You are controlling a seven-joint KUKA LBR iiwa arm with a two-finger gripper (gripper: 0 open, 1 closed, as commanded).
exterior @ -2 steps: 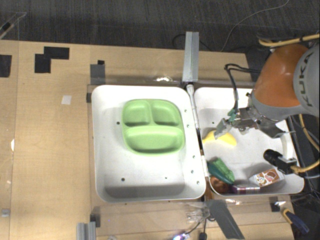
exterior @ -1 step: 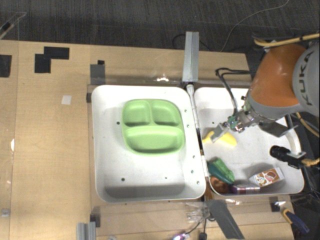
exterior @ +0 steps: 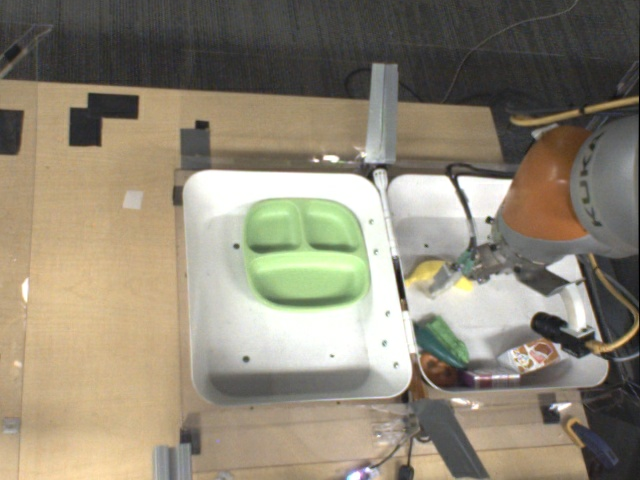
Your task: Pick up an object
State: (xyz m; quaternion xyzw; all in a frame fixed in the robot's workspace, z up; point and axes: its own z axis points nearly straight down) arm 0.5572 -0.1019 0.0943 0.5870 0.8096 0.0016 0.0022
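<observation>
Wooden counter (exterior: 100,298) with two bins, green divided tray (exterior: 303,251) in left; end effector (exterior: 468,264) low in right bin (exterior: 440,203) by yellow object (exterior: 430,273), presumably lining up a grasp, grip state can't tell.

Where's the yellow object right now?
In the right bin, near its left wall, the yellow object lies just left of the pincer, above the green item.

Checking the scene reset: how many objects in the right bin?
4 visible: yellow object by the gripper, green object at the front left, purple item at the front wall, red-white packet front right. The arm may hide more.
</observation>
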